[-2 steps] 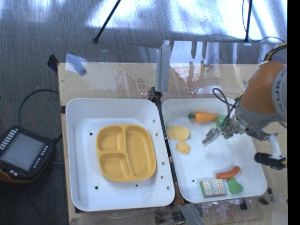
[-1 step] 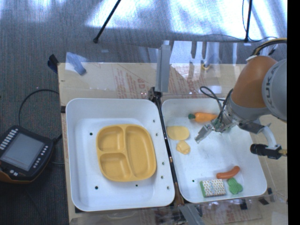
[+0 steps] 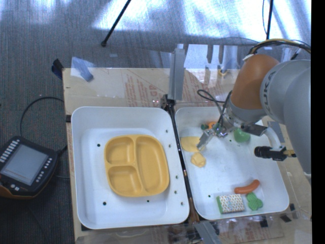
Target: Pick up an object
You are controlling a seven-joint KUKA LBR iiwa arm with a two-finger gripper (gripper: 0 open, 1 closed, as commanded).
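Pale yellow piece point(image 3: 198, 160) flat in right bin, beside divider

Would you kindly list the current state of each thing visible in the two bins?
Yellow plate: upright in left bin, compartments bare.
Gripper: low over pale yellow pieces.
Sausage: lying flat, untouched.
Green piece: resting behind the wrist.
Sponge block: lying flat.

One fixed camera looks down on the bench point(image 3: 122, 85) from above, at a slant, from its near side. The left bin point(image 3: 86, 136) fills the lower left of the frame and the right bin point(image 3: 228, 172) the lower right, both whole and at middling range. The far floor point(image 3: 51, 24) runs across the top, with a tripod leg point(image 3: 119, 17) in the upper middle. The arm point(image 3: 284, 95) enters from the right edge. A pendant point(image 3: 23, 166) lies at the left edge.
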